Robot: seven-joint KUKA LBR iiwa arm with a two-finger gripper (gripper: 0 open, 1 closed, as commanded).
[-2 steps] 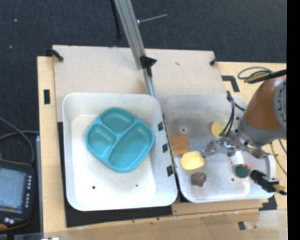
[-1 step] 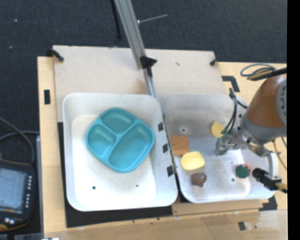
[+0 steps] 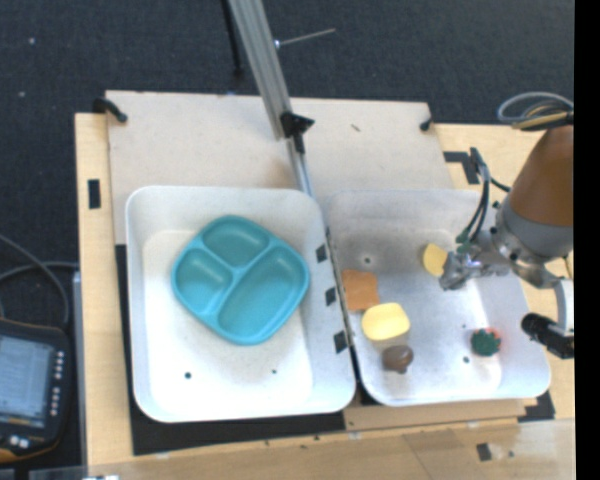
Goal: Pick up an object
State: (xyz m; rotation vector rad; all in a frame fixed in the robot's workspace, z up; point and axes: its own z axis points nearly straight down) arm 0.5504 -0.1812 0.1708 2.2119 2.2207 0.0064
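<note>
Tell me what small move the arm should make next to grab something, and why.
Probably lower the gripper onto the small yellow object and close on it. That piece lies right beside the gripper in the right bin, nearer than the others, with nothing seen between the fingers.

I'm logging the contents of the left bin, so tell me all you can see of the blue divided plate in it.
The turquoise-blue divided plate looks like smooth moulded plastic, rounded in outline, with three sunken compartments: two smaller ones toward the far side and one larger toward the near side. It lies flat and face up, turned at a slant, near the middle of the left white bin. Its compartments hold nothing visible, and it touches nothing but the bin floor.
</note>
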